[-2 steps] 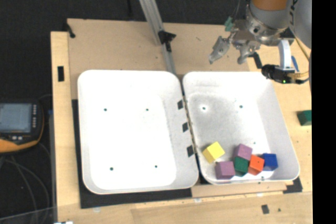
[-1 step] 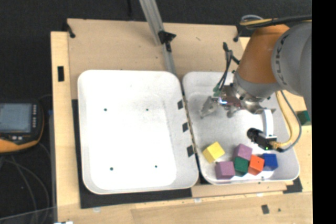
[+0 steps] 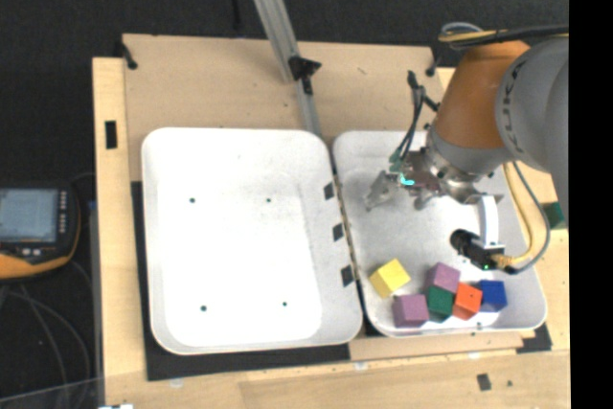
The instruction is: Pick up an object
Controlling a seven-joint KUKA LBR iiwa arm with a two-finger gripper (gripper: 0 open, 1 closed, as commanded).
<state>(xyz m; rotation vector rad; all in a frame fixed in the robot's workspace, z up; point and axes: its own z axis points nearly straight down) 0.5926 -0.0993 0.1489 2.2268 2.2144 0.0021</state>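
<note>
Several small blocks lie at the near end of the right bin [image 3: 369, 158]: a yellow block [image 3: 390, 278], two purple blocks [image 3: 444, 277] [image 3: 410, 309], a green block [image 3: 440, 302], an orange block [image 3: 467, 299] and a blue block [image 3: 492, 293]. My gripper [image 3: 399, 192] hangs over the middle of this bin, farther back than the blocks and apart from them. It is open, and only bare bin floor shows between its fingers [image 3: 376, 191].
The left bin [image 3: 235, 235] lies beside the right one, joined by black clips [image 3: 337, 230]. A slanted metal pole [image 3: 273, 10] rises behind the bins. A handheld screen device [image 3: 34, 220] lies off the bench at the left. A black-and-white fitting [image 3: 476, 246] on the arm hangs over the blocks.
</note>
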